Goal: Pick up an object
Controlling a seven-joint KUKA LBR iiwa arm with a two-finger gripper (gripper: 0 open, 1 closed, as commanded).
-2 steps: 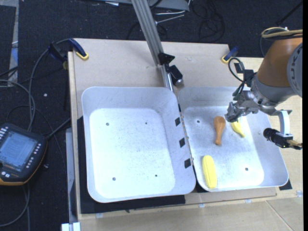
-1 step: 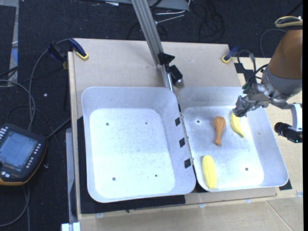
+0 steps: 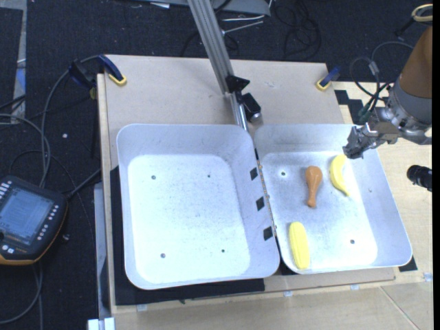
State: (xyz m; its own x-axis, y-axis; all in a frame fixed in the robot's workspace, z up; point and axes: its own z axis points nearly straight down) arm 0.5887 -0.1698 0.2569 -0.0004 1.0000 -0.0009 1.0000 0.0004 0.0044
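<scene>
Three objects lie in the right bin (image 3: 385, 205). A yellow banana (image 3: 339, 174) rests near the bin's upper right. To its left is a brown drumstick-shaped piece (image 3: 313, 184). A yellow corn cob (image 3: 299, 245) lies near the front edge. My gripper (image 3: 355, 148) hangs over the bin's upper right corner, just above and right of the banana, with nothing seen in it. The arm reaches in from the right, its orange band at the frame edge.
The left bin (image 3: 137, 143) stands beside the right one. A slanted metal pole (image 3: 213, 40) rises from the bench behind the bins. Yellow clamps (image 3: 118, 80) hold the board corners. A teach pendant (image 3: 24, 218) lies on the floor at left.
</scene>
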